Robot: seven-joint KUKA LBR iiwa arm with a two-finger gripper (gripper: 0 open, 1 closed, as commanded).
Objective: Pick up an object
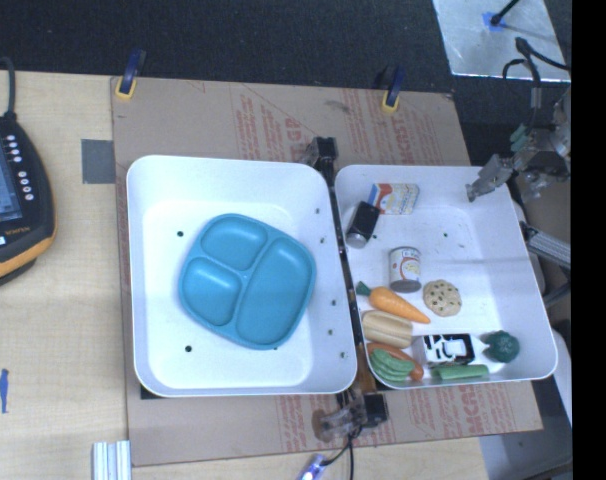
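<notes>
The claw (488, 180) hung at the right bin's (483, 243) far right rim; its state was unclear. Near-side toys, carrot (398, 304) included, lay crowded, so a grab could slip or snag neighbours.

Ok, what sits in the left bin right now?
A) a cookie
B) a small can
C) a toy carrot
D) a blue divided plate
D: the blue divided plate lies alone in the left bin, while the carrot, can and cookie lie in the right bin.
</notes>
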